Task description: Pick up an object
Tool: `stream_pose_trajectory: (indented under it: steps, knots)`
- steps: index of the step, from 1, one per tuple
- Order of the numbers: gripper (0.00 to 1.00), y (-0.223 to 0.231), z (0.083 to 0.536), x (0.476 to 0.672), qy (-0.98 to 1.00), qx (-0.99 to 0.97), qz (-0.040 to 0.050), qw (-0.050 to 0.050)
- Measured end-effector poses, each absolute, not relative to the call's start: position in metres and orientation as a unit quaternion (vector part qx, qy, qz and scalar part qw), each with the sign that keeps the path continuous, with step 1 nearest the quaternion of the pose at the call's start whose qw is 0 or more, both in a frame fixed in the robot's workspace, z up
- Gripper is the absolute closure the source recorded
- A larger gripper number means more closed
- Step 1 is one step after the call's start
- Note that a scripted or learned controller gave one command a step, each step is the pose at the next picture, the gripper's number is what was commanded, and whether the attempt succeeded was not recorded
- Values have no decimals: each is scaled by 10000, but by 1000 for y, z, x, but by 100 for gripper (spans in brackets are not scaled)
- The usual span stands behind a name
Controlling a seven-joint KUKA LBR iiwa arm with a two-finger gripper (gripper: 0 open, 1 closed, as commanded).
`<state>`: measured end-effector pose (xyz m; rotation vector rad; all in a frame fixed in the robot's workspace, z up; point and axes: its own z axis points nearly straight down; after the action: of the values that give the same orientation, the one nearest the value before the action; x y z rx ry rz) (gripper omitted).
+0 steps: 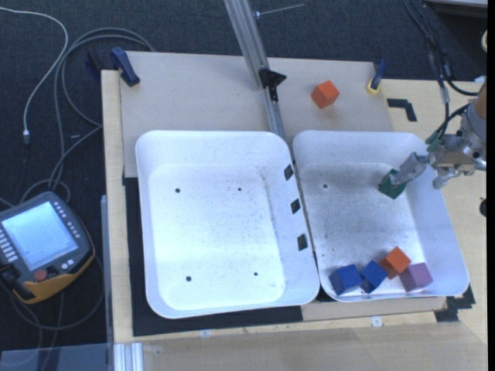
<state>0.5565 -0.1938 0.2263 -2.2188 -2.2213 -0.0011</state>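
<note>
Clearly what matters for us is where the blocks lie from the gripper (pixel 396 184). It sits at the right of the frame, over the upper part of the right bin (pixel 340 149), its green-tipped end low near the bin floor. We cannot tell how its jaws stand, and we see nothing caught in them. The nearest things to pick lie below it in the frame, well apart, bunched in the bin's lower right corner: two blue blocks (pixel 358 277) touching, an orange block (pixel 397 260) just right of them, and a purple block (pixel 418 276) beside that. Another orange cube (pixel 326 93) sits outside on the board, toward the upper middle. We judge the corner cluster the likelier target, though its crowding could spoil a clean grip.
</note>
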Motion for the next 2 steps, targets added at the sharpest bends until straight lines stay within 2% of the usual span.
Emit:
stream_pose_trajectory:
  steps: [1,2]
  knots:
    - [0,-218,126,596,-7074,-7068,19,35]
    - [0,-207,98,627,-7082,-7060,0,-9]
